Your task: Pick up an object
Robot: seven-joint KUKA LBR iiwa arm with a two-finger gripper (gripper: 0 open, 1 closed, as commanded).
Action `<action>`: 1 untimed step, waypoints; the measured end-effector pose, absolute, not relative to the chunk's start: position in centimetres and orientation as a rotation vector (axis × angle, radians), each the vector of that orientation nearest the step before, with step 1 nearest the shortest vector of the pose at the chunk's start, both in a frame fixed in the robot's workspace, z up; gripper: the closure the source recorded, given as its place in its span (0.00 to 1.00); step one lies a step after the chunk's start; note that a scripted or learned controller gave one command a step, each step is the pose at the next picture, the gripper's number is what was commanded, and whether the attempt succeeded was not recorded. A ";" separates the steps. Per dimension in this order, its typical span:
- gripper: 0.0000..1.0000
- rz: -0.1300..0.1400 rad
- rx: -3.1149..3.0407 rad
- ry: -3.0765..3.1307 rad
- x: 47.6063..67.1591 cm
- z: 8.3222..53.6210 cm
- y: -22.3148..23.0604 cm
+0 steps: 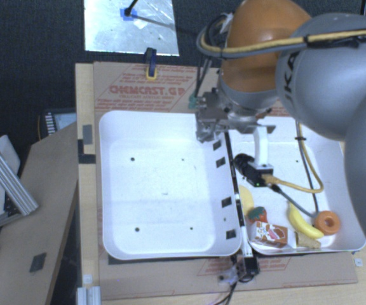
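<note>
Two white bins sit side by side on a cardboard sheet (146,89) with red lettering, which lies on the tabletop (49,202). The left bin (157,189) and the right bin (283,161) touch along their shared rims.

All the loose objects lie in the right bin, bunched along its near edge. A banana (302,222) lies at a slant, with an orange ring (327,222) just beside its right end and a small tan piece (308,241) under its lower end. To the left a red-and-white packet (271,234) lies flat near the rim. A small red-and-green piece (257,214) sits just above it, and a pale yellow piece (246,200) lies against the wall next to the left bin.

The arm (335,75) reaches in from the right. Its pincer (206,131) hangs over the far end of the line where the bins meet, well apart from the objects. Whether it is open or closed cannot be told, and nothing is seen in it.

Beyond the bins a yellow clamp (150,67) sits at the cardboard's far edge, below a silver sheet (129,18).
</note>
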State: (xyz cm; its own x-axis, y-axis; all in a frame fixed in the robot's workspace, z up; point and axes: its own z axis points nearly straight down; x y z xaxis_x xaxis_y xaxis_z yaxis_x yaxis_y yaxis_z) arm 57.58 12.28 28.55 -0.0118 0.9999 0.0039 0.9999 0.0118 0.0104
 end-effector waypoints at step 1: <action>1.00 0.000 2.214 2.231 60.6 21.8 16.5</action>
State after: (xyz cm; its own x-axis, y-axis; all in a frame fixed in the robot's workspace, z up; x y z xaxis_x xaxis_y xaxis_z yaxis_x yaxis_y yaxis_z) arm 60.57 16.48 21.76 -0.0079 1.0000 0.0007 1.0000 0.0079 -0.0010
